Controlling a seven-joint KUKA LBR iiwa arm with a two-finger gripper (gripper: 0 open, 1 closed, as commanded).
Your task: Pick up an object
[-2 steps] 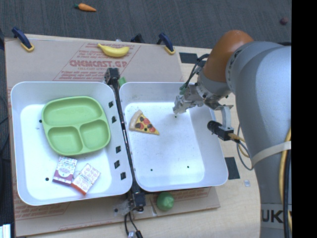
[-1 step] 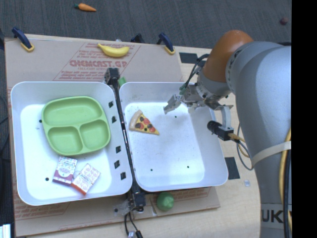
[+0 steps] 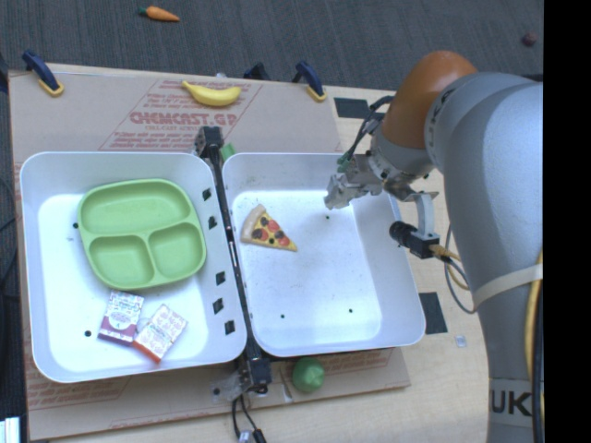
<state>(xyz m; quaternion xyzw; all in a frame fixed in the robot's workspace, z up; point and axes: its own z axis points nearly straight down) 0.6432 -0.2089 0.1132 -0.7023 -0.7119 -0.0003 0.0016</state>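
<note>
Currently listed:
Gripper (image 3: 338, 197): over right bin (image 3: 397, 289), near its far right corner; finger state cannot be told.
Pizza slice (image 3: 267, 230): right bin floor, near left wall, apart from gripper.

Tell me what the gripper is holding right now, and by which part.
Nothing shows between the fingers of the gripper. It hangs over the right bin, and the pizza slice lies apart from it on the bin floor.
</note>
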